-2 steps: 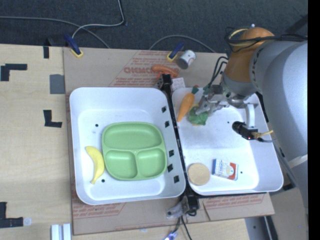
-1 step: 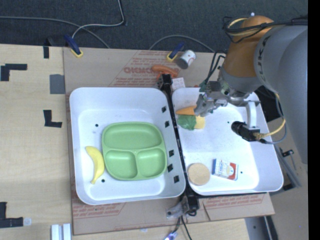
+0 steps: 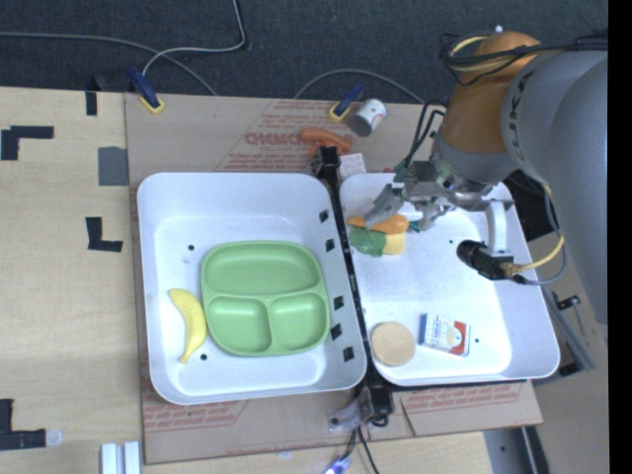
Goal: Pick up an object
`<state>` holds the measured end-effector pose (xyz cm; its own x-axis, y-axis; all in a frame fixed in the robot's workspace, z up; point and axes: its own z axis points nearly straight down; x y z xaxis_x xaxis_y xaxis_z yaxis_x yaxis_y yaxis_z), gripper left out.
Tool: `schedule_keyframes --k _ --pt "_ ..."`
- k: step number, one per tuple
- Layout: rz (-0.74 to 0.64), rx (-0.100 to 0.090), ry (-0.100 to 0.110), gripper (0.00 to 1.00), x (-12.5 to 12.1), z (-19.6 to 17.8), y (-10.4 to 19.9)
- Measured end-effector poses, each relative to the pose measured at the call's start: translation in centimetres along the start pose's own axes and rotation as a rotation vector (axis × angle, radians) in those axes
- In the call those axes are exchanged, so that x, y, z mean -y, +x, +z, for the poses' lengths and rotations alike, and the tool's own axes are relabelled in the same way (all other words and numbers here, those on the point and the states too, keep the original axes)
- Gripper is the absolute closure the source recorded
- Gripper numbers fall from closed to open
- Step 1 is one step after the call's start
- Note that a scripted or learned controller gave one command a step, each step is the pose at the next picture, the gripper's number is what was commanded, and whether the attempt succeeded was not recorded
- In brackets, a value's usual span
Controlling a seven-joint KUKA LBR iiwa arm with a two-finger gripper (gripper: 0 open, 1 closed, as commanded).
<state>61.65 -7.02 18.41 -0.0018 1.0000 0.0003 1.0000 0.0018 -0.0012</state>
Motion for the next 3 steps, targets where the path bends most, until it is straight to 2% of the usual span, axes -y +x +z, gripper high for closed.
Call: schedule_keyframes --k 1,2,3 --pt "0.001 0.002 -0.004 0.0 -2.4 9.8 -2.6" --pt "0.0 0.003 -0.012 1.0 -2.7 8.3 -2.7" --pt "-0.001 0.0 -0.001 1.0 2.5 -0.1 5.1"
